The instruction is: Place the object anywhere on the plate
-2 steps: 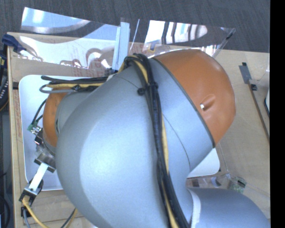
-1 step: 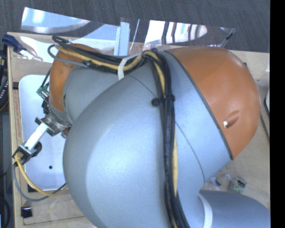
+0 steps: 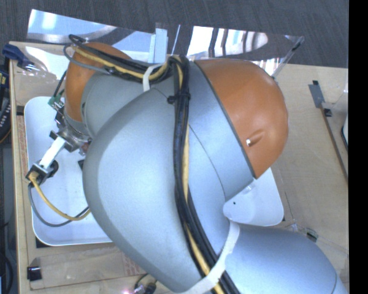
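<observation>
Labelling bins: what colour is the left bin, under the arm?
The bin is plain white, in the camera view.

White bin [image 3: 38, 122], wooden bench [image 3: 308, 141], dark carpet [image 3: 233, 5]

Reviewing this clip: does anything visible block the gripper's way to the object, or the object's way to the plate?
Cannot tell. The arm covers most of the bench, with its wrist over the left bin; what lies beneath is hidden. On the bin's bare strip, no obstacle is visible.
</observation>
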Available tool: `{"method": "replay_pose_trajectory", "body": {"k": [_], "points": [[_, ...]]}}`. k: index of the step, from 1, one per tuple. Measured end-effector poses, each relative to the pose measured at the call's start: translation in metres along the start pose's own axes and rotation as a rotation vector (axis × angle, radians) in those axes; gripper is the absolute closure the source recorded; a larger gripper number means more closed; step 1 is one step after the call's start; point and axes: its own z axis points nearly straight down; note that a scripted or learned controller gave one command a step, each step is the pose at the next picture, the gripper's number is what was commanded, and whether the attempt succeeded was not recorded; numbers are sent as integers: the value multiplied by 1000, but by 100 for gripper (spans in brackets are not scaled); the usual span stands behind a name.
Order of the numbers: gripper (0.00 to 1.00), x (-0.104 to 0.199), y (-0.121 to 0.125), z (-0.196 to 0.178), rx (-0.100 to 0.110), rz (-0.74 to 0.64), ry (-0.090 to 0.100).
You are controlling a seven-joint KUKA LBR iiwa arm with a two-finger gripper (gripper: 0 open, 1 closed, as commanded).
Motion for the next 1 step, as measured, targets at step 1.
{"method": "replay_pose_trajectory", "body": {"k": [1], "points": [[0,24,25,-68,-2,-164,5]]}}
